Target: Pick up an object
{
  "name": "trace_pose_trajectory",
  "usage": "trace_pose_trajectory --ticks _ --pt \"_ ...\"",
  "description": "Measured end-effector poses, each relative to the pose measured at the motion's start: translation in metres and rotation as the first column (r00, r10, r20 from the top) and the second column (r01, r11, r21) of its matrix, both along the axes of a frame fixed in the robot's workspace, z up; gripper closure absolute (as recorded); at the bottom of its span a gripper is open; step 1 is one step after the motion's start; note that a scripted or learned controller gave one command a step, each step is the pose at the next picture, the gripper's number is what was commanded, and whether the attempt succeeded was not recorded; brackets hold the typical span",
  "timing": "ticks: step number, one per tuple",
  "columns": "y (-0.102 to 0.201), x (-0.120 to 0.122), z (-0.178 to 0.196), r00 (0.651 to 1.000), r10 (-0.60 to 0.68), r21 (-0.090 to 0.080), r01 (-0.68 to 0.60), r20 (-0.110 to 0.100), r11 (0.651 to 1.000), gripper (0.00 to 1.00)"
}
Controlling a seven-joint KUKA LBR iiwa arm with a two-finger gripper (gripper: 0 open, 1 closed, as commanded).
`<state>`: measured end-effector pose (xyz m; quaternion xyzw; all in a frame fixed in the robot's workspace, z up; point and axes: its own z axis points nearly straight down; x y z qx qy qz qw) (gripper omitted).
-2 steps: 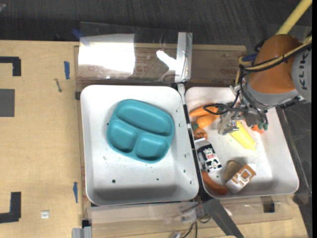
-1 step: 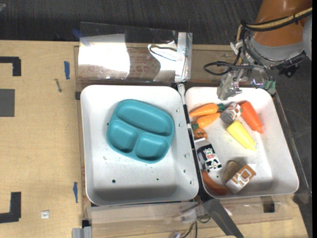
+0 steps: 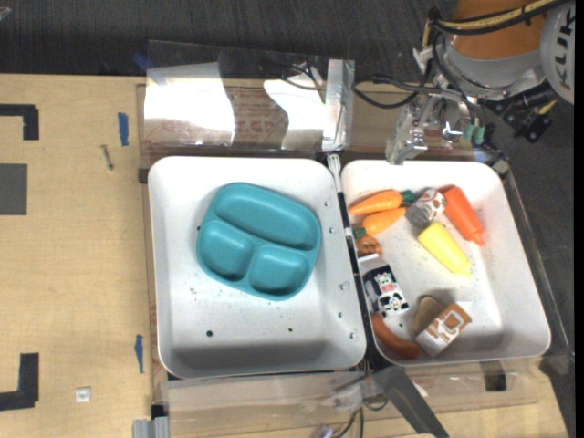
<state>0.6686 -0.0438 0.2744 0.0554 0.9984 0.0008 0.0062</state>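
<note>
My gripper [image 3: 427,142] hangs above the back rim of the right bin [image 3: 520,272], with its fingers apart and nothing between them. Just in front of it in that bin lie two orange carrots [image 3: 377,203], a small grey piece [image 3: 422,213] and a red-orange carrot [image 3: 464,213]. A yellow piece [image 3: 444,248] lies mid-bin. Nearer the front are a black-and-white carton [image 3: 386,290], a brown-and-white box [image 3: 443,323] and a reddish sausage shape [image 3: 392,339].
The left bin [image 3: 173,318] holds a teal divided plate [image 3: 260,240]. A clear plastic sheet [image 3: 237,108] lies behind the left bin. Cables [image 3: 392,85] hang behind the right bin by the arm's orange band [image 3: 497,7]. Wooden bench [image 3: 64,245] stretches to the left.
</note>
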Motion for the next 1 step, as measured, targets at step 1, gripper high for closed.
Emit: trace_pose_trajectory --ticks 1 --pt "0.0258 -0.0342 -0.0803 0.987 0.161 0.001 -0.161 -0.012 0.987 1.0"
